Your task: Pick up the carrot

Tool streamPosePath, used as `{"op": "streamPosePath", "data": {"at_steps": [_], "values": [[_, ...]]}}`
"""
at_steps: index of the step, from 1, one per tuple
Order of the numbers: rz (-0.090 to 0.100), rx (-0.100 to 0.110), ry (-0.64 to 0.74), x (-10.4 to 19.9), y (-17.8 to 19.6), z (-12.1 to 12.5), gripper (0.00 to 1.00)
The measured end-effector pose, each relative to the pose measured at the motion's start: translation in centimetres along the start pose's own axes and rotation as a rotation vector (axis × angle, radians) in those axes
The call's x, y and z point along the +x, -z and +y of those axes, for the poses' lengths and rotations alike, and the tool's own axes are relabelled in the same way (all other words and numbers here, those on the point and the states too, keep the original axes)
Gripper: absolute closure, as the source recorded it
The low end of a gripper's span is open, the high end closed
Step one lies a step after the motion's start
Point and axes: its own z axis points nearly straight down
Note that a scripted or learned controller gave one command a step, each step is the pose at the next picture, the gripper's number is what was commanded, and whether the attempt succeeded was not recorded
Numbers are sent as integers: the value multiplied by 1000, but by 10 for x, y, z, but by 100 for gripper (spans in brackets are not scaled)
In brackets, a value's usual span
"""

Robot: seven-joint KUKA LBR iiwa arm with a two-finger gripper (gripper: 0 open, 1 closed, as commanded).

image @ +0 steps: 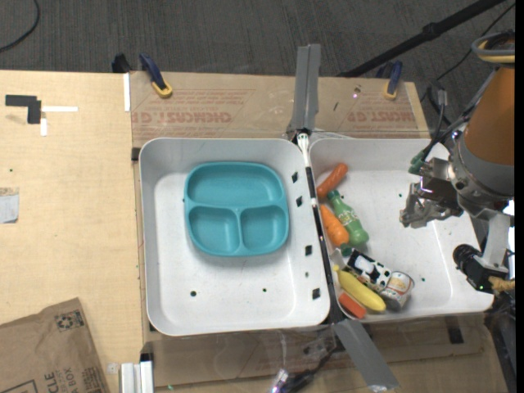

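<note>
An orange carrot (332, 179) lies tilted near the top left of the right bin (385, 164), close to the divider. Just below it lies a second orange piece (334, 227), pressed against a green bottle (349, 220). My gripper (413, 211) hangs over the middle right of the same bin, well to the right of the carrot and apart from it. Nothing shows in it. The orange-banded wrist (494, 121) rises above it at the right edge.
A yellow banana (362, 291), a black-and-white cow toy (368, 269), a small can (399, 287) and a red piece (352, 306) crowd the right bin's front left corner. A teal divided plate (237, 209) sits in the left bin (164, 260).
</note>
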Motion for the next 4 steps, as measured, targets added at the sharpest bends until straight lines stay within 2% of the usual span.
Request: {"op": "streamPosePath", "data": {"at_steps": [1,2,3,4], "values": [[0,-2,-130,54,13,-16,100],[-1,-1,-296,108,27,-16,100],[-1,-1,-296,107,27,-16,0],[0,2,-137,66,-92,-21,0]]}}
